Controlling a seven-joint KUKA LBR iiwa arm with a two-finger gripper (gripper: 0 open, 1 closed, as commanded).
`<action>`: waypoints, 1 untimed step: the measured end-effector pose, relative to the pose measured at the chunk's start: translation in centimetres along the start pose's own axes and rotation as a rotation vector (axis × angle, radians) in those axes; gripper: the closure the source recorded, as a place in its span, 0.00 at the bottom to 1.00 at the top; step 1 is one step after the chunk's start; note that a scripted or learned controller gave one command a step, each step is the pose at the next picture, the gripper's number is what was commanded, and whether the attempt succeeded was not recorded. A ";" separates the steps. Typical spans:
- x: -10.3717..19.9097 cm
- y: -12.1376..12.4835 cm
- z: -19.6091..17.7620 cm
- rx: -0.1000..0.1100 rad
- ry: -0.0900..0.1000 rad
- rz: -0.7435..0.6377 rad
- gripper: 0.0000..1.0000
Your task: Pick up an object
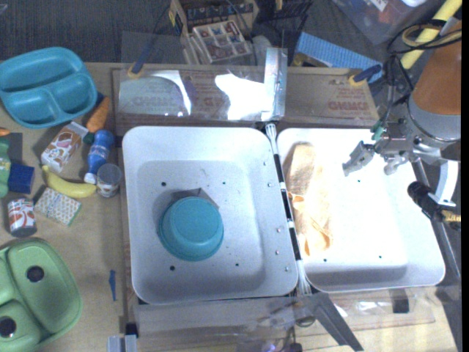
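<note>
Gripper [374, 158] over right bin [410, 270] — fingers spread, nothing between; teal bowl [192, 228] in left bin [139, 196].

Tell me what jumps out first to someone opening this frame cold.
The teal bowl sits upside down alone in the middle of the left bin. The right bin is washed out by glare, with a brownish object along its left wall. The tool hangs above that bin's upper right part, holding nothing visible, and toy clutter such as a banana lies left of the bins.
</note>
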State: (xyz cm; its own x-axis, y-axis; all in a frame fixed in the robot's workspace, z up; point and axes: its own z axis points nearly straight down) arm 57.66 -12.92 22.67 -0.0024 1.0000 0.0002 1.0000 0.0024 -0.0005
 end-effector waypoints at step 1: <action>1.9 -6.4 13.6 -0.013 0.000 -0.021 0.00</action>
State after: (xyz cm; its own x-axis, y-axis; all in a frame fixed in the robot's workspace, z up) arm 51.30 -11.00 9.03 -0.0232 0.9997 -0.0003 0.9996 0.0232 0.0128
